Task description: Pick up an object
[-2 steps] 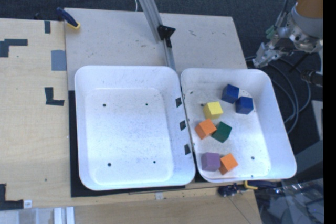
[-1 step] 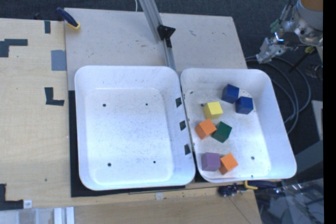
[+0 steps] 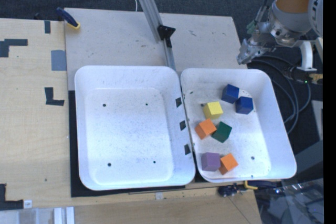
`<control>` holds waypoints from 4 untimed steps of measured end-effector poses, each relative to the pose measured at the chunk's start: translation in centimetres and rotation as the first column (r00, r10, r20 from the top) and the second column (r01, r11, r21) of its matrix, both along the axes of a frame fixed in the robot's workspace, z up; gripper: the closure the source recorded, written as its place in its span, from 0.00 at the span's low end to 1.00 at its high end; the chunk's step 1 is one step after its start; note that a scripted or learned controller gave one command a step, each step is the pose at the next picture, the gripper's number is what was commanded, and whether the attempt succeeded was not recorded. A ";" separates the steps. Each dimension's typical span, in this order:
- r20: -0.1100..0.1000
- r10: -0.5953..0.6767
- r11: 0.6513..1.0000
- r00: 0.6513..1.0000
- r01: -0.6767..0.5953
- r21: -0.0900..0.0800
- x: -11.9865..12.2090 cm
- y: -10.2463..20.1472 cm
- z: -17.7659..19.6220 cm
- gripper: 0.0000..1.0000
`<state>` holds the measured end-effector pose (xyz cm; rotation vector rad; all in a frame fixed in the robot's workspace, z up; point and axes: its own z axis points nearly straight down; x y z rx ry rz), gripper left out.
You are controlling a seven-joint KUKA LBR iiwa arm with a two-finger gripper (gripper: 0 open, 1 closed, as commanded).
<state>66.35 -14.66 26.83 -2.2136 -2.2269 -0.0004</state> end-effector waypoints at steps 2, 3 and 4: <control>-0.002 -0.001 1.000 1.000 0.001 -0.001 -0.9 9.2 -1.2 1.00; -0.002 0.000 1.000 1.000 0.000 0.000 -1.9 14.5 -1.9 1.00; 0.000 0.000 1.000 1.000 0.000 -0.001 -1.3 18.9 -2.3 1.00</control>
